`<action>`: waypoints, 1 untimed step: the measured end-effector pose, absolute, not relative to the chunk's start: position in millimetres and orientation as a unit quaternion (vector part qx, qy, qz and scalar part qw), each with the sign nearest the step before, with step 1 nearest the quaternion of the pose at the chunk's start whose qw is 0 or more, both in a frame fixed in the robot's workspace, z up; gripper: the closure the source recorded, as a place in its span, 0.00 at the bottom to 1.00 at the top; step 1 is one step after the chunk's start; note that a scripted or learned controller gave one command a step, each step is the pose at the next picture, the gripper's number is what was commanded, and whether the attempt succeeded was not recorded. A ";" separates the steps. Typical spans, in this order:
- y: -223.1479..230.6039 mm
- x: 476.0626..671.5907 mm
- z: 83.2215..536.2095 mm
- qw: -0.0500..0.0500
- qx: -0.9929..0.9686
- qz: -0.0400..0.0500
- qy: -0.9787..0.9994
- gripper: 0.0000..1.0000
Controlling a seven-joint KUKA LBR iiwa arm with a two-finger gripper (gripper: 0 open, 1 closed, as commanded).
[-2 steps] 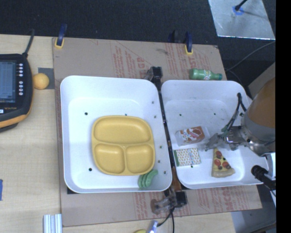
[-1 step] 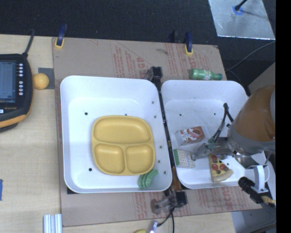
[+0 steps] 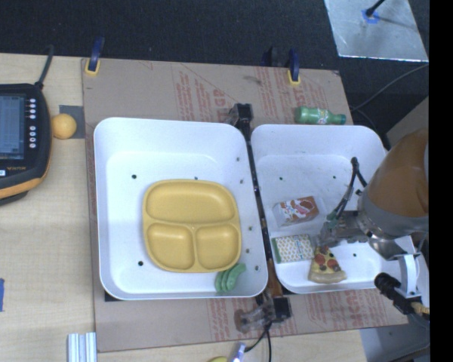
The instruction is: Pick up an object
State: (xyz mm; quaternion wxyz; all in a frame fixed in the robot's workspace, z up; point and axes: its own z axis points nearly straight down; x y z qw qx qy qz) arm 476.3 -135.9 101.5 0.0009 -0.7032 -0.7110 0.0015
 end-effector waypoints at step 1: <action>-136.4 476.5 111.5 0.001 -0.702 0.002 -0.712 1.00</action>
